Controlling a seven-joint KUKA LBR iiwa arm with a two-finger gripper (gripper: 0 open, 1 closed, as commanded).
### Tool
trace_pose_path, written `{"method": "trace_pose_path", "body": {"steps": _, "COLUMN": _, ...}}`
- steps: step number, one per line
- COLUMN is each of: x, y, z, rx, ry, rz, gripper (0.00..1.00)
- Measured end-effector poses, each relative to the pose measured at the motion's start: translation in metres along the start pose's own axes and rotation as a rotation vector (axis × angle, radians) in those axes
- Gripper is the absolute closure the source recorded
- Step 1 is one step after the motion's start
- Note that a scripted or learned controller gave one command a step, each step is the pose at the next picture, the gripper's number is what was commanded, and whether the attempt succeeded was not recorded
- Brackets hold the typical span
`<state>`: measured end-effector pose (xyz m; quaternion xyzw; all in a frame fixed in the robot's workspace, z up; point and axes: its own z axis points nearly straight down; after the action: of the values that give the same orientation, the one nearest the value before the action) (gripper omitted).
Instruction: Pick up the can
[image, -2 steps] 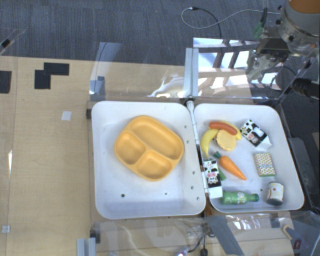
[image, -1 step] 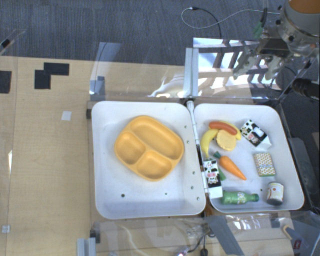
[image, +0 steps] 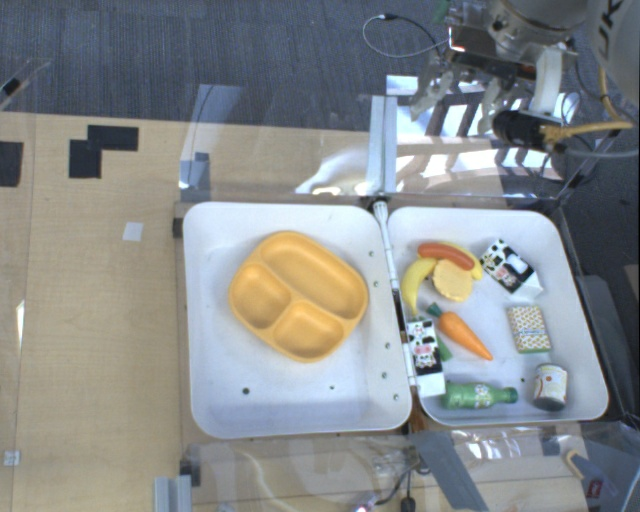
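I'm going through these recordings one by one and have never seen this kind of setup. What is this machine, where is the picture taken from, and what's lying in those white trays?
One fixed camera looks down at a slant on a bench with two shallow white bins. The robot arm comes in at the top right; its gripper hangs beyond the bins' far edge, above no item, with nothing between its fingers.

The left bin holds a yellow divided plate. The right bin holds toy groceries: a banana, a sausage, a carrot, a green bottle, two cow-patterned cartons, a small box, and the can in the near right corner. The can is what the arm should pick up; it lies untouched.
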<state>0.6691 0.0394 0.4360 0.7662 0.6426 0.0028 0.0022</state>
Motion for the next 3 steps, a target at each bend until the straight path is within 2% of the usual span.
{"method": "trace_pose_path", "body": {"steps": 1, "x": 0.081, "y": -0.014, "z": 0.000, "rx": 0.001, "ry": 0.001, "rz": 0.055, "gripper": 0.00}}
{"method": "trace_pose_path", "body": {"steps": 2, "x": 0.105, "y": -0.088, "z": -0.001, "rx": 0.003, "ry": 0.001, "rz": 0.423, "gripper": 0.00}}
{"method": "trace_pose_path", "body": {"steps": 3, "x": 0.107, "y": -0.088, "z": -0.012, "rx": 0.001, "ry": 0.002, "rz": 0.414, "gripper": 1.00}}
